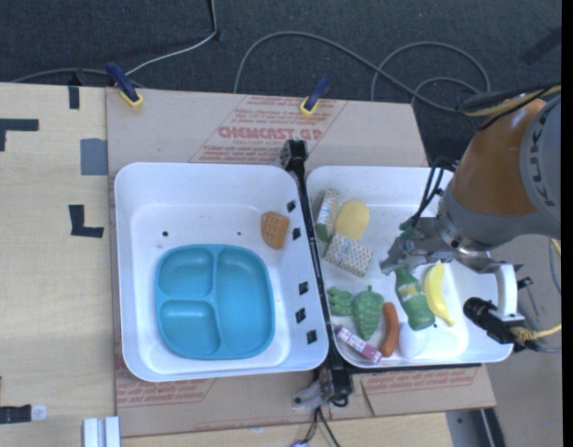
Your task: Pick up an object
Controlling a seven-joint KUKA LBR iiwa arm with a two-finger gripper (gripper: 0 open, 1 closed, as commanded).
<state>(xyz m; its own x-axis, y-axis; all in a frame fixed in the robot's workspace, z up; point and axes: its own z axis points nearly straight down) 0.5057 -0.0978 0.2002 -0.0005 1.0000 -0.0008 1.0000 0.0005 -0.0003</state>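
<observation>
We are looking at the gripper [404, 255] hanging low in the right bin. Just under it a green bottle [414, 301] is lying on its side, its top pointing up at the gripper. A yellow banana [439, 292] is lying right beside the bottle, on the side nearer the arm.

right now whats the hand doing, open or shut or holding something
Hand: cannot be told whether open or closed. It sits low in the right bin, right above the green bottle, and nothing can be seen held in it.
</observation>
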